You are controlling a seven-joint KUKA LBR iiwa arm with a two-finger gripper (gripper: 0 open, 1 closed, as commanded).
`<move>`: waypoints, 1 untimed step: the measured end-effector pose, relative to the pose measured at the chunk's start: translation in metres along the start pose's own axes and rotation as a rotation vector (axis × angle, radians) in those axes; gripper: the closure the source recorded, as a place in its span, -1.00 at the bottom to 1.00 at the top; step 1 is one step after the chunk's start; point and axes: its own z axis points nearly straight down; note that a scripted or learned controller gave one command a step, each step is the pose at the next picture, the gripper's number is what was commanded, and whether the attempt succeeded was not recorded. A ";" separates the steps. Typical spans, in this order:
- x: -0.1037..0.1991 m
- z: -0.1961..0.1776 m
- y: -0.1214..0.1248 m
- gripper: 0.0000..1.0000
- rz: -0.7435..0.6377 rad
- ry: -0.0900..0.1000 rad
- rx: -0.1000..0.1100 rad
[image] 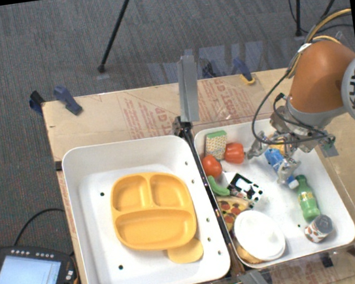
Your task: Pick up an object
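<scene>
Hovering our gripper (286, 167) over a small blue-and-white object (274, 157) in the right white bin (339, 194); its spread is unclear, nothing lifted yet.

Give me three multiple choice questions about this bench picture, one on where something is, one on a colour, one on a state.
1. Where is the yellow divided tray?
A. left bin
B. right bin
C. on the floor

2. What colour is the bottle in the right bin?
A. red
B. green
C. black

3. How does the bottle lie?
A. standing upright
B. on its side
C. on the tray

Answers:
1 A, the tray rests on the left bin floor.
2 B, its body is green with a white cap.
3 B, it lies flat beside the can.
</scene>
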 end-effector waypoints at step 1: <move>0.001 0.000 0.001 -1.00 0.026 0.001 -0.001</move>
